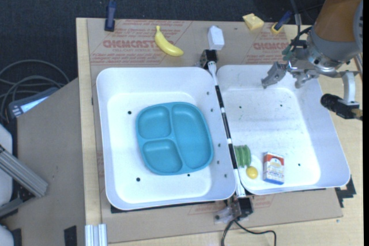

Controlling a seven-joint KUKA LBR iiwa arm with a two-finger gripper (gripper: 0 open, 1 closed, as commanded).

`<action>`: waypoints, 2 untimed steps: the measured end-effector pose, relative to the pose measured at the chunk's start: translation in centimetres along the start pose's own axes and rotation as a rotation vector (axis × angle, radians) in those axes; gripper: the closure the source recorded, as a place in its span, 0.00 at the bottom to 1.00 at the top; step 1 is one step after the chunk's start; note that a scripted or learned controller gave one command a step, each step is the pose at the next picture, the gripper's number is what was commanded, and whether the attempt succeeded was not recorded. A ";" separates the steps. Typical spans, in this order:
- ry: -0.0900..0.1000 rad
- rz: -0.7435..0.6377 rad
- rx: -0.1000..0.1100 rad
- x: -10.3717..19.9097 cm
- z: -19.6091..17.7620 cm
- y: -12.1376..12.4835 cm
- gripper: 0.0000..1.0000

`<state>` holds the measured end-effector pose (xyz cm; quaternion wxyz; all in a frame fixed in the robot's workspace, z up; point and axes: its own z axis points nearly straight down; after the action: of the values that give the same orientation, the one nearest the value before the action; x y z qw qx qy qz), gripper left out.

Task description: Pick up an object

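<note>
Upper right of frame: my claw (283, 74) hangs spread open, gripping nothing, over the right white bin (323, 141). Lower frame, that bin: small red-and-white carton (274, 168), yellow ball (252, 172), green pod (243, 154). Risk: clustered items near wall, fingers may strike rim.

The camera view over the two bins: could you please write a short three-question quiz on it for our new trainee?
1. True or false: the blue divided plate lies in the same bin as the small snack box.
2. Which item lies on the cardboard outside both bins? A) the banana B) the green vegetable C) the small yellow fruit
3. Fill in: the gripper hovers over the far part of the ____ bin.

Key
1. False: the plate is in the left bin, the box in the right one.
2. A.
3. Right.
</note>
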<state>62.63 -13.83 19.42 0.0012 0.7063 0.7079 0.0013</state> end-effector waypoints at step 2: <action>0.000 0.003 0.005 0.6 -1.1 -13.1 0.00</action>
<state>49.51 -13.29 20.45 -0.0007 0.7072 0.7070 -0.0004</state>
